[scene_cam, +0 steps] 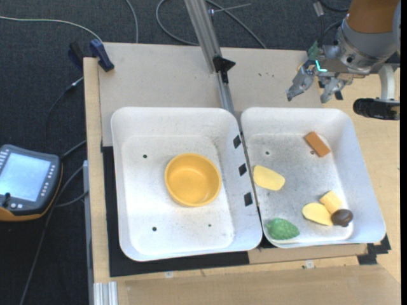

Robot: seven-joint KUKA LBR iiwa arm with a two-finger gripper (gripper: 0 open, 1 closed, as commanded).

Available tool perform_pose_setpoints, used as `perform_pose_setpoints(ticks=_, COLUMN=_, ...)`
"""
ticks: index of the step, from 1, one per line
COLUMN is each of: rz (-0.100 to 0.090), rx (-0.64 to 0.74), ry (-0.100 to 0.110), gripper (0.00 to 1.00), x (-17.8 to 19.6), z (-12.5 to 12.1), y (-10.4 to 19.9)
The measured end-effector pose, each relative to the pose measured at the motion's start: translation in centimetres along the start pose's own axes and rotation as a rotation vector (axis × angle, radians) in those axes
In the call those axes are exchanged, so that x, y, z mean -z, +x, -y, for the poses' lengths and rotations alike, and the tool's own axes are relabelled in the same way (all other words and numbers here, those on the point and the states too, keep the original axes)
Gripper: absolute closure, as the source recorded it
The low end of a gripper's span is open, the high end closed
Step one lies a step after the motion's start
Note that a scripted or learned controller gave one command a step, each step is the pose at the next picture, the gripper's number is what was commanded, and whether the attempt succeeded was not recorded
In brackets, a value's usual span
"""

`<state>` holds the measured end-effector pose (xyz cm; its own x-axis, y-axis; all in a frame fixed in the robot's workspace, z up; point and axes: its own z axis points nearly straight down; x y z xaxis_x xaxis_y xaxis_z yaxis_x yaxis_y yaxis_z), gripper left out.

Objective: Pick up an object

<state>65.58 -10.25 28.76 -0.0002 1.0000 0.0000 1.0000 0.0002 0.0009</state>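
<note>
My gripper (pixel 313 93) hangs above the bench just behind the right bin's (pixel 362 145) far rim, its two fingers spread apart with nothing between them. In the right bin lie an orange-brown block (pixel 317 143) at the back, a pale yellow flat piece (pixel 268 178) near the divider, a green lumpy item (pixel 281 229) at the front, and a yellow piece (pixel 317 213) beside a yellow cylinder (pixel 331 201) and a dark brown ball (pixel 342 218). A yellow bowl (pixel 193 180) sits in the left bin (pixel 127 170).
A metal post (pixel 205 30) slants down to the gap between the bins. A blue clamp (pixel 100 54) grips the board's far left corner. A teach pendant (pixel 25 182) lies on the floor at left, with cables across the dark carpet.
</note>
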Motion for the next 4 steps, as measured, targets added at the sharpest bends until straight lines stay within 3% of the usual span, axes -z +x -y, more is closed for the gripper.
perform_pose_setpoints(ticks=1, rz=0.000, rx=0.000, ry=0.000, gripper=0.00, x=0.0, z=0.0, y=0.0)
perform_pose_setpoints(ticks=4, rz=-0.001, rx=0.000, ry=0.005, gripper=0.00, x=-17.6, z=1.5, y=0.1)
